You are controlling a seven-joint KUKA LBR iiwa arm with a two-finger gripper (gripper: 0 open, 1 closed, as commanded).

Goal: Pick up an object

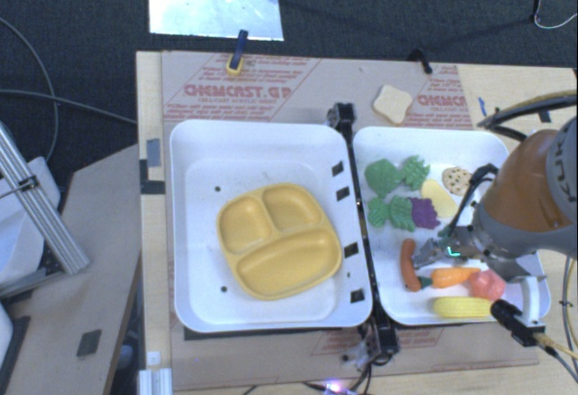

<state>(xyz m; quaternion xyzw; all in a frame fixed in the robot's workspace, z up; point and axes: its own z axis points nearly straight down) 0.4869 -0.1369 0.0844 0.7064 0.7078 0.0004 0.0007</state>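
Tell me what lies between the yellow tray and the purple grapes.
In the camera view, the black clips joining the bins, then a green toy, lie between yellow tray and purple grapes.

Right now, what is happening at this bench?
A grey robot arm with an orange band reaches into the right bin, its gripper low among toy foods, close to the carrot and the sausage. Nothing is visibly held. The left bin holds a yellow divided plate.

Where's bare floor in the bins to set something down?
Left bin: open white floor around the yellow tray, widest along its far and left sides. Right bin: crowded; broccoli, grapes, sausage, carrot, corn and the hand.
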